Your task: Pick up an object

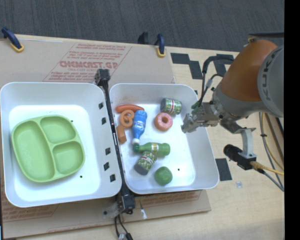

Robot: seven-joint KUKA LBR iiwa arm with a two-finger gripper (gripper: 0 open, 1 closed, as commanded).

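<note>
From my remote station I see a pale wooden bench [240, 204] over dark ribbed flooring, with a sheet of printed cardboard [90, 61] clamped down under two shallow white plastic bins. The left bin [10, 184] holds a light green divided plate [47, 146] with three smooth compartments.

The right bin [200, 159] carries the graspable pieces, clustered toward its left and middle. An orange hot dog shape [129, 107] lies near the far wall, just above an orange ring [127, 117], and another orange piece [121, 133] sits beside the divider. A blue and white bottle [139, 124] lies tilted next to them. A pink frosted doughnut [164, 121] sits near the centre, with a small green-labelled can [171, 105] on its side just beyond it. A green bottle [152, 148] lies flat, a second labelled can [145, 162] with a grey end rests below it, and a round green ball-like object [163, 176] sits near the front wall.

The grey arm with its orange band [247, 71] reaches in from the right. The gripper [190, 123] hangs over the right side of the bin, near the doughnut. I cannot tell how its pincer stands, and I see nothing held in it.
</note>
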